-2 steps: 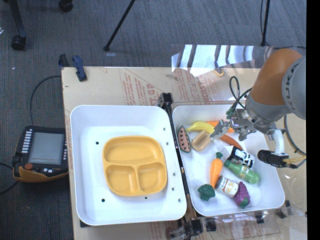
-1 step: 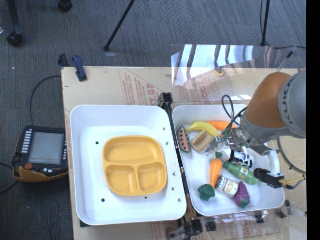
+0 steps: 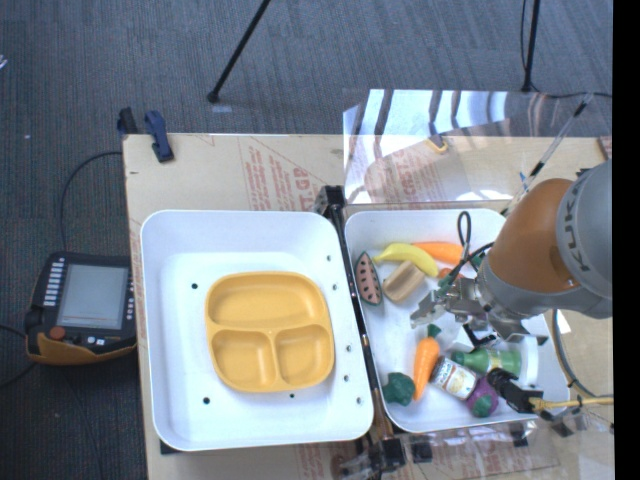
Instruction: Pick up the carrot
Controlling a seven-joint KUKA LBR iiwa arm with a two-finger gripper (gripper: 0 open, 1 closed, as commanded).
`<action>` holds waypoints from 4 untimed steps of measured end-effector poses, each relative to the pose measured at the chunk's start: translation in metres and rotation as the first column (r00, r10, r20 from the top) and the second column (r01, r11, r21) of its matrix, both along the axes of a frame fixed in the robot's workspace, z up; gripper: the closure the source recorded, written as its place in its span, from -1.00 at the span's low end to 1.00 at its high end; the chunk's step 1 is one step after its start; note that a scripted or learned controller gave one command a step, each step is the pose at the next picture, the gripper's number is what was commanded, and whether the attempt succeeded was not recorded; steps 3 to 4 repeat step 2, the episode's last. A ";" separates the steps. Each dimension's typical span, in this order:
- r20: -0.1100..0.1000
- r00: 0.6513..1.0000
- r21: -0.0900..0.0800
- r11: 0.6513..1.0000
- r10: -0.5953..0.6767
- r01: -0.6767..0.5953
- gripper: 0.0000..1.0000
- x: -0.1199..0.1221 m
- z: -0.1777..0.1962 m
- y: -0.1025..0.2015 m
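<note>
The arm (image 3: 560, 248) reaches in from the right over the right bin (image 3: 372, 363), and its tool (image 3: 447, 311) hangs above the middle of that bin. Whether the tool is released or clenched cannot be told from this angle; nothing is seen between its tips.

The carrot (image 3: 426, 365) lies in the right bin, just near of the tool, pointing toward the near edge, with its green top at the far end. Beside its near tip sits a piece of broccoli (image 3: 399, 388). To its right lies a small bottle (image 3: 455, 378), and next to that a purple grape bunch (image 3: 484, 399).

On the far side of the bin are a banana (image 3: 405, 256), a second orange vegetable (image 3: 438, 251) just behind it, a watermelon slice (image 3: 368, 278) at the left wall, and a tan bread-like piece (image 3: 403, 282).

The left bin (image 3: 170, 268) holds a yellow divided plate (image 3: 268, 330). Both bins rest on the surface (image 3: 230, 173). A teach pendant (image 3: 85, 303) lies on the floor to the left.
</note>
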State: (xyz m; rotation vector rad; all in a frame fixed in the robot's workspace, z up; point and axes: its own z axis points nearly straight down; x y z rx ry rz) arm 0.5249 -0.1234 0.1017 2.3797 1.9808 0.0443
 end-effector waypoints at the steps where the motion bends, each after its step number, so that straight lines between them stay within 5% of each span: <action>1: 0.006 0.989 0.001 0.989 -0.151 0.151 -1.00 -0.034 -0.001 0.031; 2: 0.003 0.987 -0.001 0.987 -0.164 0.164 1.00 -0.033 0.006 0.027; 4: 0.003 0.987 -0.001 0.987 -0.164 0.164 1.00 -0.033 0.006 0.027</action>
